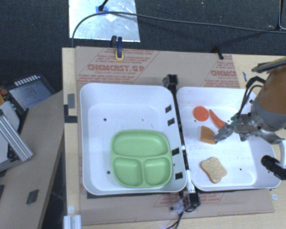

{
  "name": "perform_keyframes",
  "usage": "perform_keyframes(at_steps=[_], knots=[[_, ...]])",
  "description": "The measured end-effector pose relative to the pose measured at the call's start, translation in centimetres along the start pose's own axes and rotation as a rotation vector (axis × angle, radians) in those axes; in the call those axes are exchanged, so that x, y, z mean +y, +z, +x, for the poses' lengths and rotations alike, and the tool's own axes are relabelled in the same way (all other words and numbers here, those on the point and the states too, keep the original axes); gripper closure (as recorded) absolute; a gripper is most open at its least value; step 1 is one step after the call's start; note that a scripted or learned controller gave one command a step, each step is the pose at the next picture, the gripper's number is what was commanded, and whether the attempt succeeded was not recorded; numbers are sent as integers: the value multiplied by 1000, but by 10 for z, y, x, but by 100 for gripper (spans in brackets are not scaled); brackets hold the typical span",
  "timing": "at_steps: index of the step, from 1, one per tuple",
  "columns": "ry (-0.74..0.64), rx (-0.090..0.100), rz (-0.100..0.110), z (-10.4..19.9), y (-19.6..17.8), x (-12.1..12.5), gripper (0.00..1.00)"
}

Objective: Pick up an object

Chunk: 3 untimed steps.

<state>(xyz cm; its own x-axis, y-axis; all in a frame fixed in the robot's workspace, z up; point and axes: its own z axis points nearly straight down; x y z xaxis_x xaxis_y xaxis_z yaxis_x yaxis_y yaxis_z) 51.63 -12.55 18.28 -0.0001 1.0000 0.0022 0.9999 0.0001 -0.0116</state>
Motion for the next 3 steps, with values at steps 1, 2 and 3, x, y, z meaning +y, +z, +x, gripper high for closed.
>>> perform_keyframes(at_steps=[1,2,3], knots=[[-3,-2,-12,0,-6,3,0],[-1,-1,-8,0,56,8,0],[-1,-1,-10,0,100,8,0]])
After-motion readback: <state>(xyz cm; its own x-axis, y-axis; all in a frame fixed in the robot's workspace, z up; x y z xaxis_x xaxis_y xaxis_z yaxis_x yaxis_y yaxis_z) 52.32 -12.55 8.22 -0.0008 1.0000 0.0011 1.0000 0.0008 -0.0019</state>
